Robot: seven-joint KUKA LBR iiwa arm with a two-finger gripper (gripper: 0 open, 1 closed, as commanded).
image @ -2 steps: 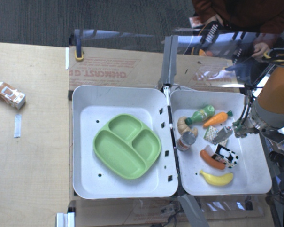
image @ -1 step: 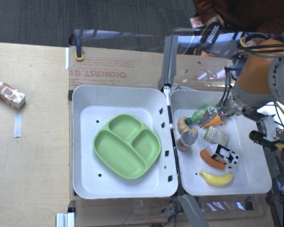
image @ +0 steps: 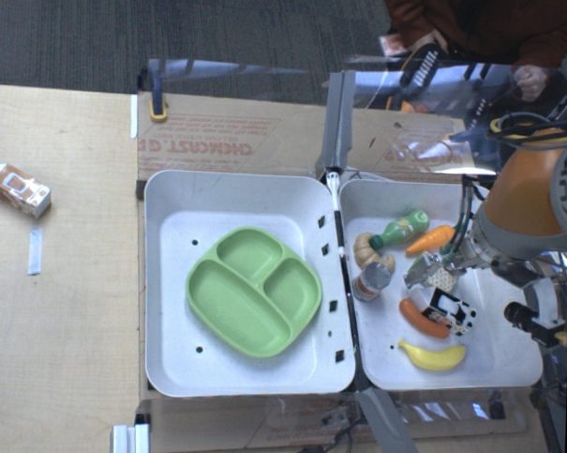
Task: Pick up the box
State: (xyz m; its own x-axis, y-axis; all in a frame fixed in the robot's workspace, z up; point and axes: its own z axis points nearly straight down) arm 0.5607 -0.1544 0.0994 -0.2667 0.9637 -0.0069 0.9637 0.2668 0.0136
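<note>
The box (image: 451, 312) is small, black and white, and lies in the right bin (image: 502, 371) between a red sausage (image: 422, 318) and the bin's right half. My gripper (image: 433, 272) hangs just above and up-left of the box, reaching in from the right under the arm's orange band (image: 527, 192). I see nothing held in it. The gripper's metal parts hide the box's upper edge.
The right bin also holds a banana (image: 433, 355), a carrot (image: 430, 239), a green bottle (image: 401, 228), a can (image: 372, 279) and a brown bread piece (image: 364, 246). A green divided plate (image: 253, 291) lies in the left bin (image: 169, 263). A small carton (image: 20, 191) sits far left on the bench.
</note>
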